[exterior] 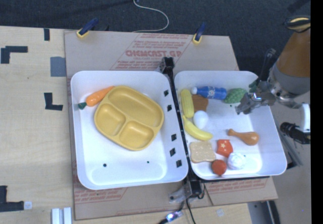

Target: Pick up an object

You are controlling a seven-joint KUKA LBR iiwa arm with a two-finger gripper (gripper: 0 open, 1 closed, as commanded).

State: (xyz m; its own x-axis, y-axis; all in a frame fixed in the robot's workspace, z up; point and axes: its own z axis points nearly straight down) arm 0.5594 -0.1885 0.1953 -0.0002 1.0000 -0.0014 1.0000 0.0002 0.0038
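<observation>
Landmark: the divider [173,117] where the two white bins meet. Notes run from the near edge of the bench to the far edge.

Right bin [275,132], nearest the camera: a red tomato [218,167] and a white ball-like piece [235,161] just beside it, both right of the divider. Next back, a slice of toast [203,152] close to the divider, with a small red-and-white piece [224,146] just right of it. A chicken drumstick [244,137] lies further right, well away from the divider.

Middle of the right bin: a banana [196,130] curves along just beside the divider. A white egg [201,117] sits above it, and a brown piece [200,103] behind the egg. A corn cob [186,102] lies lengthwise, almost touching the divider.

Far end of the right bin: a blue bottle [211,92] lies on its side, with a green leafy piece [235,96] just beyond its right end.

Gripper [246,105]: low over the right bin's far right part, just right of the green piece. Fingers point down and left; whether the jaws are spread or pressed together cannot be told at this size. Nothing seen between them.

Left bin [81,132]: a yellow divided tray [129,117] sits left of the divider. A carrot [97,97] lies at the tray's far left edge, touching it.

Far side: cardboard sheet [151,51] under both bins.
</observation>
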